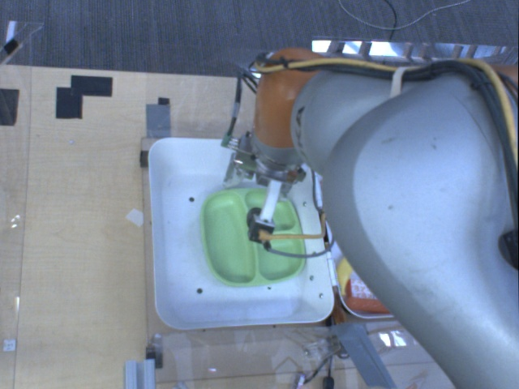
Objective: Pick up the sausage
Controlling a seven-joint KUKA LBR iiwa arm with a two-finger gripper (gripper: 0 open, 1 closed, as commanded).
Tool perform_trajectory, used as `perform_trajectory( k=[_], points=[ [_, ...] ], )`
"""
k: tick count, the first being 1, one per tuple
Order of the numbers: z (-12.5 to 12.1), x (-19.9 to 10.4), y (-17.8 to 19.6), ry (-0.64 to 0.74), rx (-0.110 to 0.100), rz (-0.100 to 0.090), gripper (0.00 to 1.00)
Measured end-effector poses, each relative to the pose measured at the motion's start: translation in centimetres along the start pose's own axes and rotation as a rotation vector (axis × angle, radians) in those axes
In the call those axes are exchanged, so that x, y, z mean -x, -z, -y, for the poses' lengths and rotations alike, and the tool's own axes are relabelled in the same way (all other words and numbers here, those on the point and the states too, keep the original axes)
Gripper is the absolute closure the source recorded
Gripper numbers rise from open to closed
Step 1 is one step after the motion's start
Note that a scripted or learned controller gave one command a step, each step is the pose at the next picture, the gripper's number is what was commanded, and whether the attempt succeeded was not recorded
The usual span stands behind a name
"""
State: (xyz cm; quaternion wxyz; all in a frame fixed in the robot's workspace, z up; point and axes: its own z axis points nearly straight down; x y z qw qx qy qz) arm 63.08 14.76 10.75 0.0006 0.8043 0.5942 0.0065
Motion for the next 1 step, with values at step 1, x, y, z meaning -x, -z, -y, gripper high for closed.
perform_trajectory(
  k=[1],
  points=[
    [-4.48,7.21,4.13,0.033,-0.005,0.010,0.00]
  ],
)
